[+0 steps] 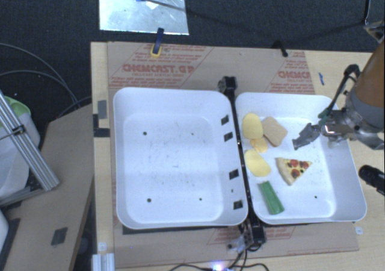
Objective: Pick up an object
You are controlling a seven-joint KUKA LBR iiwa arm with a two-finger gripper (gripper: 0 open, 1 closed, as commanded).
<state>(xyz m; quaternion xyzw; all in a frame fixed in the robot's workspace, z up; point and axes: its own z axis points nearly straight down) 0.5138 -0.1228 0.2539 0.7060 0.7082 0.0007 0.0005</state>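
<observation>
Jaws (pixel 304 138), state unclear, hover above pizza slice (pixel 293 169) in right bin (pixel 346 203)

I see two white bins: the left bin (pixel 174 155) is speckled with faint dark marks, and the right bin (pixel 343 197) carries two pale yellow pieces (pixel 252 125) (pixel 258 165), a tan slab (pixel 275 131), a green stick (pixel 271 197), and a pizza slice (pixel 293 169) with tan crust and red dots. The counter (pixel 198 65) is tan cardboard printed with red lettering.
</observation>
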